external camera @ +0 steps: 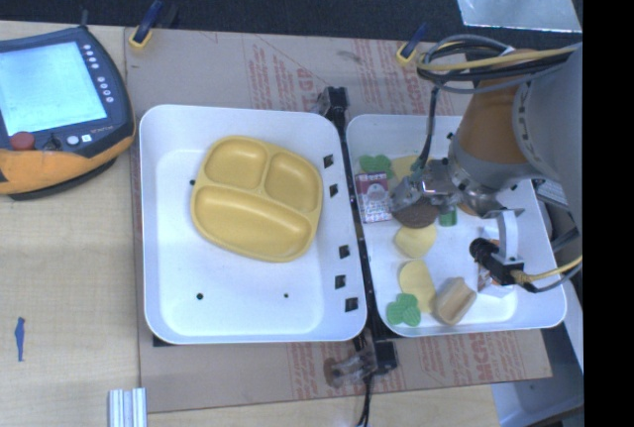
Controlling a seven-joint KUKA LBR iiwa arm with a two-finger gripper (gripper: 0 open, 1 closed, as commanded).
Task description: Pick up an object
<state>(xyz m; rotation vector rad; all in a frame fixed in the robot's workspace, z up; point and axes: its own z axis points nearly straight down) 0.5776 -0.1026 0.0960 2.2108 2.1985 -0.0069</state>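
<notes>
Near edge of right bin [535, 321]: green clover piece [403, 311], tan block [454, 300], yellow pieces [416, 262]. Further in, gripper [421, 202] sits low over a dark brown object [416, 214] beside the small red-white box [373, 196]. Claw state: cannot tell. Nothing visibly lifted; pick looks not yet done. Left bin [163, 306] carries a yellow divided plate [258, 198].

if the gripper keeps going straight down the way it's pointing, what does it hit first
Most likely the pale yellow piece directly under the gripper in the right bin, though height is hard to judge from this slanted view.
</notes>
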